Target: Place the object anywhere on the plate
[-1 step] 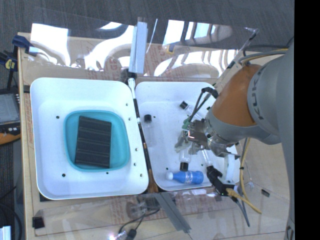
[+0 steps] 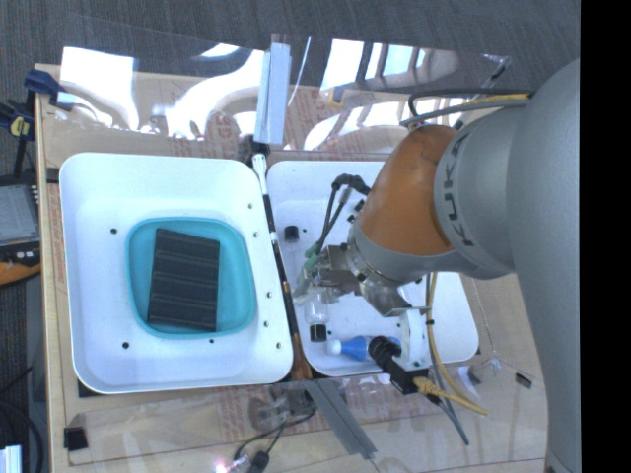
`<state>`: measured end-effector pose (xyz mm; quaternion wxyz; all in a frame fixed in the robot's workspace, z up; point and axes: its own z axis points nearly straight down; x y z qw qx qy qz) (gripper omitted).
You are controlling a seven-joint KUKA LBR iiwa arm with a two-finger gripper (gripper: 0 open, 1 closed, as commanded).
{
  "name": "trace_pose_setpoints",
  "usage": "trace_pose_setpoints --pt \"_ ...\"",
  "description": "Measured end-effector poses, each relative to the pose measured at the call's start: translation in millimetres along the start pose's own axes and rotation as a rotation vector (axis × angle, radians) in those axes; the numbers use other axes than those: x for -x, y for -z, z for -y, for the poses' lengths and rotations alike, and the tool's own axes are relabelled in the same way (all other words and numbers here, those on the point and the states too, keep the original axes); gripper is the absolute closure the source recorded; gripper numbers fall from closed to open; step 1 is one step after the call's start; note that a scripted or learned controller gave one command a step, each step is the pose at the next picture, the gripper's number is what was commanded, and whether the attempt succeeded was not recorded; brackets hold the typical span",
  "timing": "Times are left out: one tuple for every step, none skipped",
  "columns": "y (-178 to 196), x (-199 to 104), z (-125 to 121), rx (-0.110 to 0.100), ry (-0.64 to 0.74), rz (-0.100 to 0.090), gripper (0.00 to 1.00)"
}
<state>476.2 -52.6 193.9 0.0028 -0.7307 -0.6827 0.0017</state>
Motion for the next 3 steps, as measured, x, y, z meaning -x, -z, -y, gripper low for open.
trace_pose_setpoints --pt "-3.2 -51.1 -44.4 0.002 0.079 0.001 1.0" --pt "-3.1 -51.0 -44.5 0.002 0.079 0.001 0.0" --pt "32.4 -57.8 -38.5 0.003 0.067 0.001 0.0"
